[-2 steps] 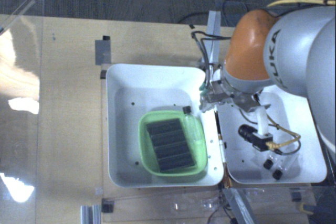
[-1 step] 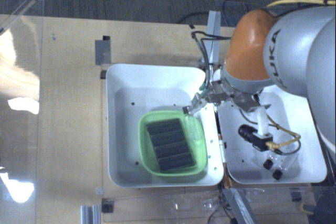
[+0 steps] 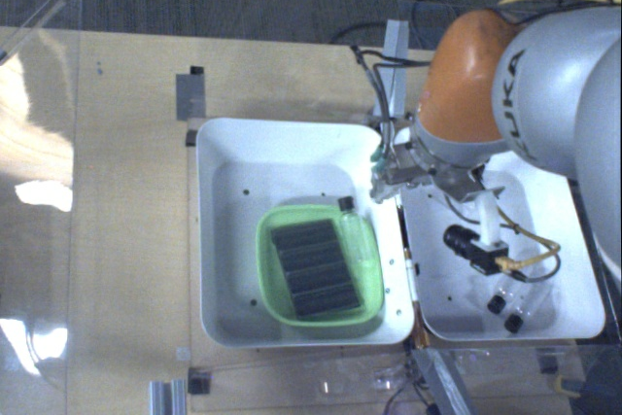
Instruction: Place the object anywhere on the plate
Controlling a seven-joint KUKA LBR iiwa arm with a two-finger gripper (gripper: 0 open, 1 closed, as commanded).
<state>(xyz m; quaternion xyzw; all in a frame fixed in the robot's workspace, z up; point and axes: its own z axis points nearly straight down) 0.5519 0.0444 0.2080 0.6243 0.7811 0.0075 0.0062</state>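
You had the counter (image 3: 107, 238) carrying two bins, and the arm (image 3: 544, 63) reached over the right bin (image 3: 573, 306). In the left bin (image 3: 228, 160) sat the green plate (image 3: 267, 248), and the dark ridged block (image 3: 313, 269) already lay on it, long axis running up-left to down-right. The hand (image 3: 501, 308) hung low in the right bin, so the block lay to its left, across the shared walls. You could not tell whether the hand was apart or together; nothing showed in it.
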